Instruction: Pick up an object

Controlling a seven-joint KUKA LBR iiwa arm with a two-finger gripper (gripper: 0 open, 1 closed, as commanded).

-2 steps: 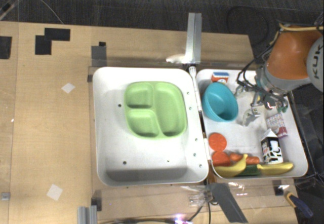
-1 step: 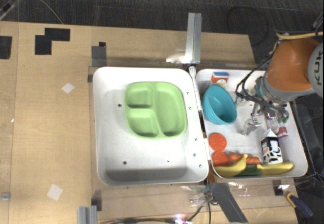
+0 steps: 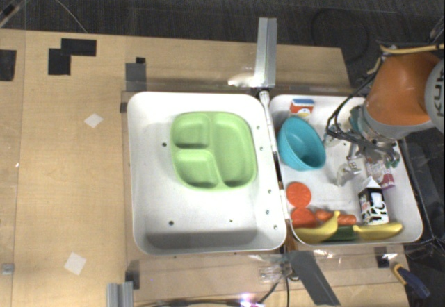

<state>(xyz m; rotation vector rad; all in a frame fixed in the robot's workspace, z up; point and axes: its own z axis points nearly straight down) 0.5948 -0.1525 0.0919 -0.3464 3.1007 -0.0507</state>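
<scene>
Lowest in the frame, along the bottom wall of the right-hand shallow white bin [image 3: 417, 226], lies a yellow plastic banana [image 3: 320, 231] with a second yellow banana-shaped piece [image 3: 379, 230] to its right, and orange-red toy pieces [image 3: 313, 216] just above them. Beside these, toward the right, stands a small black-and-white patterned carton [image 3: 374, 206]. A flat round orange disc [image 3: 299, 193] sits a little higher, near the bin's left wall. Higher again, a blue plastic bowl [image 3: 302, 144] rests tilted on its side, and a small white card with orange and blue marks [image 3: 302, 105] lies at the top wall. My gripper [image 3: 351, 172] hangs over the middle of this bin, right of the bowl and just above the carton; I cannot tell how far my fingers are parted, and I see nothing between them. My orange wrist band [image 3: 396, 94] fills the upper right. Across in the left-hand white bin [image 3: 149, 180] lies a light green plastic plate with three compartments [image 3: 212, 149]
</scene>
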